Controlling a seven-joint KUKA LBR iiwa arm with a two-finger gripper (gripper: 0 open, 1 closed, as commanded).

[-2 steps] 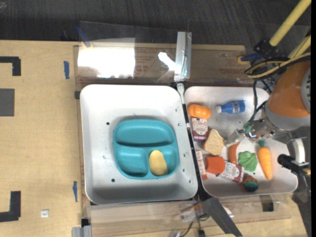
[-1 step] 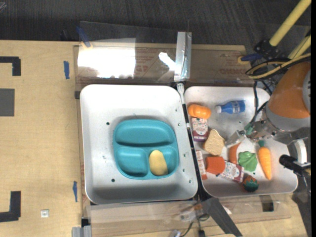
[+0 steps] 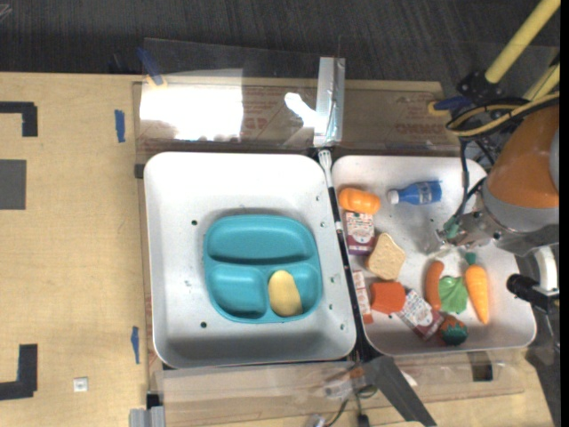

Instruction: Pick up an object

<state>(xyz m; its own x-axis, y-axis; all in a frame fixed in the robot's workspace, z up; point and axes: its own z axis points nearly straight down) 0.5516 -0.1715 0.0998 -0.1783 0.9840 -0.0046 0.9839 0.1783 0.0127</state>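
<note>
Now claw (image 3: 455, 231) low over right bin (image 3: 520, 332) near carrot (image 3: 477, 292); grip state unreadable.

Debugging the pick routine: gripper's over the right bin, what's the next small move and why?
Probably descend straight down. The gripper hovers in the right bin with nothing visibly between its fingers, and the carrot and green toy lie just below it in the view. A small shift toward the carrot first may help.

A teal divided tray (image 3: 258, 247) sits in the left white bin (image 3: 169, 238) on a wooden bench (image 3: 62, 238).
</note>
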